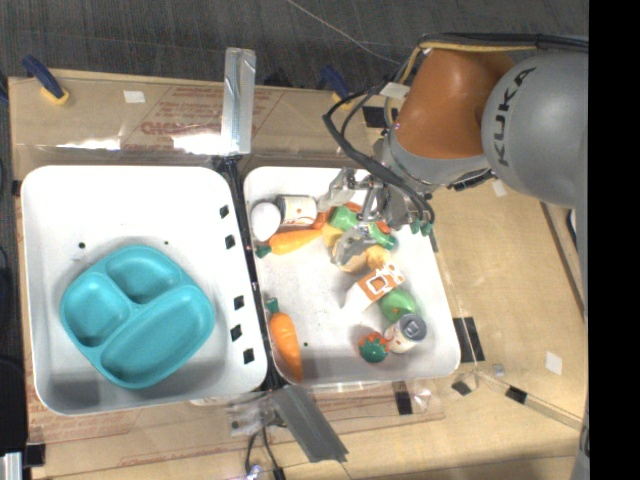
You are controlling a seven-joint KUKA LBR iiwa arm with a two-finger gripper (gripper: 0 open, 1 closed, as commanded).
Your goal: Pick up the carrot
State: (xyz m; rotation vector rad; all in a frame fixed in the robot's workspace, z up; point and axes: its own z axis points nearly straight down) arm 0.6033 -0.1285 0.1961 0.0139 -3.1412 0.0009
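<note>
Carrot (296,239) just left of claw (362,230)

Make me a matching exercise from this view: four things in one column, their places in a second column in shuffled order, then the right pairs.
Things:
1. teal divided plate
2. carrot by the divider
3. gripper
4. small can

Places:
A. upper part of the right bin, over the pile of toy food
B. left bin
C. lower left of the right bin, along its wall
D. lower right of the right bin

Pairs: 1-B, 2-C, 3-A, 4-D
</note>
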